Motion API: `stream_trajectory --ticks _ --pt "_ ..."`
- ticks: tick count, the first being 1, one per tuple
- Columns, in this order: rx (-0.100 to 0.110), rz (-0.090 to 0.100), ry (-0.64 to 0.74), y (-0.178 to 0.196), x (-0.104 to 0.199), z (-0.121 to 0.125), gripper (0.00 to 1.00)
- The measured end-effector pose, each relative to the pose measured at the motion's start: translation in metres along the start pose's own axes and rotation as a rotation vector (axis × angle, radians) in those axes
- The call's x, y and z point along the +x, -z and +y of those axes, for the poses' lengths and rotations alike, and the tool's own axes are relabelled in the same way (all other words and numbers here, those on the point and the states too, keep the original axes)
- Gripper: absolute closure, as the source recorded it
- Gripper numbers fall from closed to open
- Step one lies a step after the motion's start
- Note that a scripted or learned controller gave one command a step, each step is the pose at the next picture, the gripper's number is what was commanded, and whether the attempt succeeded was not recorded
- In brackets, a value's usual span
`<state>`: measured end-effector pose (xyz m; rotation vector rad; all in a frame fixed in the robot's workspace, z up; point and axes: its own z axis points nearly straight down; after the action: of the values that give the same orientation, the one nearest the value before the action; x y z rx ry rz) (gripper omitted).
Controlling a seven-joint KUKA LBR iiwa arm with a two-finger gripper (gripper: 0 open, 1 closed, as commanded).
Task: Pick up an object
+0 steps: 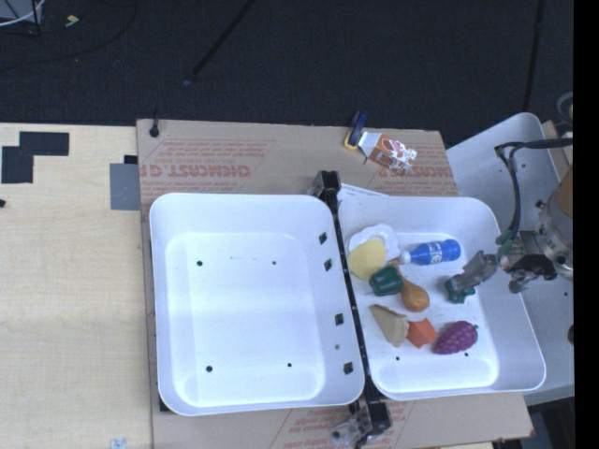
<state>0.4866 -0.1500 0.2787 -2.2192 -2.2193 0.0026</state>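
The claw (465, 284) hangs over the right bin (510, 368); whether it's spread I cannot tell. The toys sit crowded, so it may nudge the grapes (455, 337) or the blue bottle (433, 252) aside.

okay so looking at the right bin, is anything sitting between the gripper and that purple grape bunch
Nothing visible does. The gripper sits over the right bin, and the purple grape bunch lies just below it in the view, with bare white floor between them. The orange piece lies at the far side of the grapes, and the blue bottle lies further up the bin.
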Motion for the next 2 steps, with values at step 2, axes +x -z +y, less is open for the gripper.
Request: stream_trajectory --ticks 2 --pt "0.006 -0.001 -0.006 -0.135 -0.007 0.023 0.0"
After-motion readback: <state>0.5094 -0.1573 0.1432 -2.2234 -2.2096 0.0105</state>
